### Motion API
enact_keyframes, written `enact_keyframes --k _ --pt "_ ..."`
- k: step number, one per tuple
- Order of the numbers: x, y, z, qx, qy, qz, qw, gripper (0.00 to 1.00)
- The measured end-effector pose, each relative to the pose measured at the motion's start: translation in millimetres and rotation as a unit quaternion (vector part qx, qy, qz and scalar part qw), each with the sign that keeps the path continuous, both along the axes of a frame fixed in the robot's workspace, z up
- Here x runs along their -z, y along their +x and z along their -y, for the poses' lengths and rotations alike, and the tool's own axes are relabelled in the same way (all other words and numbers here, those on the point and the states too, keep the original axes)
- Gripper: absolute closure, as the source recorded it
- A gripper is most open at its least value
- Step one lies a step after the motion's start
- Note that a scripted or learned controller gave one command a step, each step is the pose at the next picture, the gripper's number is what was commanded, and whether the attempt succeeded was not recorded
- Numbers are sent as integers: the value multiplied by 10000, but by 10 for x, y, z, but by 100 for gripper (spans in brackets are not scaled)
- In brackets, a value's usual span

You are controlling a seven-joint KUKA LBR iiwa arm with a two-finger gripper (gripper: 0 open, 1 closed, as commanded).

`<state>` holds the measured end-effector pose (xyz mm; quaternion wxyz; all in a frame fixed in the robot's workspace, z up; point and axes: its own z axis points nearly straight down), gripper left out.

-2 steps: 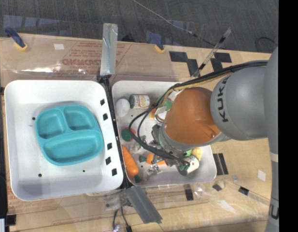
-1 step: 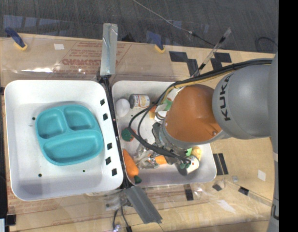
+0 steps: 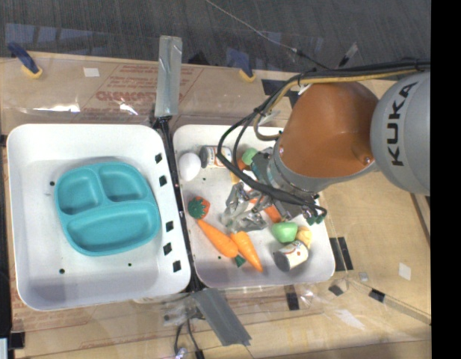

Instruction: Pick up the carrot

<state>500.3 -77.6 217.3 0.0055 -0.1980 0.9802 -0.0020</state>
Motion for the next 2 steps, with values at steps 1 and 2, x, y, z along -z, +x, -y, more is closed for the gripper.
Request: enact_keyframes --k 1,2 --pt "-348 209 684 -991 -5 -41 9951 100" --pt "-346 210 677 -997 -1 -43 9950 0"
